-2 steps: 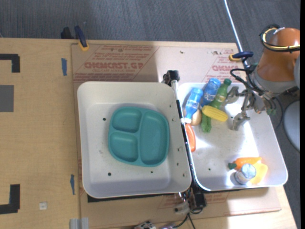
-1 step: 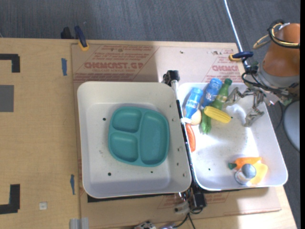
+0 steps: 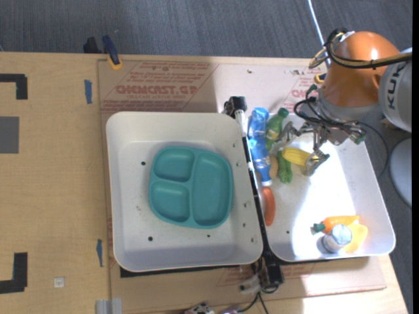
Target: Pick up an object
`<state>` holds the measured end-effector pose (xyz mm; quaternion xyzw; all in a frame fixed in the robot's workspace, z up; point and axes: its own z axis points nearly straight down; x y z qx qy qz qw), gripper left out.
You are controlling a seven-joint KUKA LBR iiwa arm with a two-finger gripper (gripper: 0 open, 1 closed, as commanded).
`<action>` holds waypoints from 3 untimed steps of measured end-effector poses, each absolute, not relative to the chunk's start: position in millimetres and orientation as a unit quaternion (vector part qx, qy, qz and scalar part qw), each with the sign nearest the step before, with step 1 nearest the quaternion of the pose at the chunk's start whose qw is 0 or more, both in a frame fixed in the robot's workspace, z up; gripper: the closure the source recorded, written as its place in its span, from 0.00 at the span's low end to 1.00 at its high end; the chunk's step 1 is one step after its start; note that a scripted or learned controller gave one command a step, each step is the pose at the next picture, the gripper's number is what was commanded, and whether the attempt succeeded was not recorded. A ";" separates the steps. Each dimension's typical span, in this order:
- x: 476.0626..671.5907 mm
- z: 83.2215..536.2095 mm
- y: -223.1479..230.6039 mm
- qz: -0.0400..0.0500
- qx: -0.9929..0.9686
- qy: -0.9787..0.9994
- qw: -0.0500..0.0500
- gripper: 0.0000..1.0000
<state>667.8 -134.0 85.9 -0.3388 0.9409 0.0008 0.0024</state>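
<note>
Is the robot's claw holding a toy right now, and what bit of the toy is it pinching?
No, nothing sits between the gripper's spread fingers. It hangs just above the yellow toy in the right bin, not gripping it.

Two white bins (image 3: 124,195), one teal tray (image 3: 191,186), several toys (heaped, count unclear) (image 3: 275,150).

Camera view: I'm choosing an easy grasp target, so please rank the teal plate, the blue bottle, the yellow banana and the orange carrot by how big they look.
1. Teal plate, by far the largest.
2. Blue bottle.
3. Yellow banana and orange carrot: they look alike in size, so I won't rank them.
</note>
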 end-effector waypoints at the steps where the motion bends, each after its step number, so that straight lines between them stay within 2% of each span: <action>1: 580.0 87.0 -101.4 0.000 -0.316 0.949 0.003 0.00; 2: 581.8 97.4 -100.5 -0.001 -0.316 0.949 0.006 1.00; 3: 518.4 185.1 -74.3 0.000 -0.462 0.887 0.002 1.00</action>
